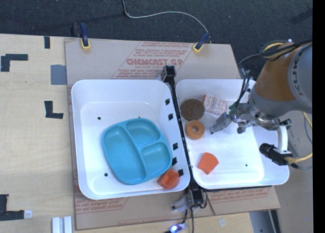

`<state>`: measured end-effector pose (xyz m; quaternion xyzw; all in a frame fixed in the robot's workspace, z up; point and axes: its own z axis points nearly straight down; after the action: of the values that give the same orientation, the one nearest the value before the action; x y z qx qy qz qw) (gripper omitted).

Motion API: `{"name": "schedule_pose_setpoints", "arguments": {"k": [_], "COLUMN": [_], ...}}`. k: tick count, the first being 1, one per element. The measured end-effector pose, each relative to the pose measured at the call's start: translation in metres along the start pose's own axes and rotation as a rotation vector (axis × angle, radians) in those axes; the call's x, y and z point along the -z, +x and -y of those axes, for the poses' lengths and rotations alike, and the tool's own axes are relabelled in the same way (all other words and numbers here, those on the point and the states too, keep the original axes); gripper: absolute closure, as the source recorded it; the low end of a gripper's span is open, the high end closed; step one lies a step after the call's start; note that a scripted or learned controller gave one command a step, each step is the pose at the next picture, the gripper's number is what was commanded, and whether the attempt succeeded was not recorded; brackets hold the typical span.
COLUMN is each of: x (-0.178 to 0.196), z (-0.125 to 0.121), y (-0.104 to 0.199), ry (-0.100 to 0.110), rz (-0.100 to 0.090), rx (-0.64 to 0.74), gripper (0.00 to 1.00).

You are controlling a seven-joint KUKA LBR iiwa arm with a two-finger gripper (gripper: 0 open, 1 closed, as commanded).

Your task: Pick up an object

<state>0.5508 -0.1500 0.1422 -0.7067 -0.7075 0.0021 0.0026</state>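
Arm reaching from the right over the right bin point(254, 176); gripper point(219, 124) points left, jaws apart and holding nothing, just beside the ring-shaped donut point(194, 129). Brown cookie point(192, 108) and orange wedge point(207, 162) lie nearby.

- The arm point(284, 82) comes in from the right, grey body with that orange band just above the wrist.
- Its wrist is angled down and to the left.
- The gripper point(219, 124) sits low with both fingers spread apart, nothing between them.
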Motion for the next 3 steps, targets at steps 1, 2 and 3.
{"name": "schedule_pose_setpoints", "arguments": {"k": [1, 2, 3], "x": [-0.054, -0.041, 0.013], "z": [0.001, 0.000, 0.003], "y": [0.001, 0.001, -0.009], "ry": [-0.001, -0.003, -0.010], "rz": [0.000, 0.000, 0.002], "rx": [0.000, 0.001, -0.001], "gripper": [0.00, 1.00, 1.00]}}
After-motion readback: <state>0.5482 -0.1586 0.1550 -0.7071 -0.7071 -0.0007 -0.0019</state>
